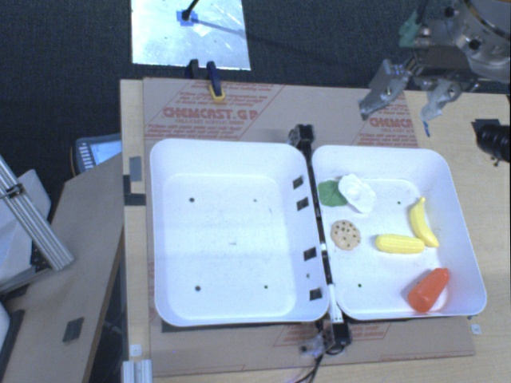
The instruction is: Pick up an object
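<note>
The right bin [447,174] holds several toy foods: a green leaf [329,192] with a white crumpled piece [357,191] beside it, a round cookie [345,234], a yellow corn-like piece [399,244], a banana [422,222] and an orange carrot-like piece [428,290]. My gripper [409,98] hangs high above the far edge of the right bin, at the top right of the view. Its two fingers [383,90] are spread apart, open, with nothing between them.
The left bin [160,214] sits beside the right one on a cardboard sheet [263,106]. A shiny metal plate [190,22] lies at the back left. A metal rail [32,218] stands at the left edge.
</note>
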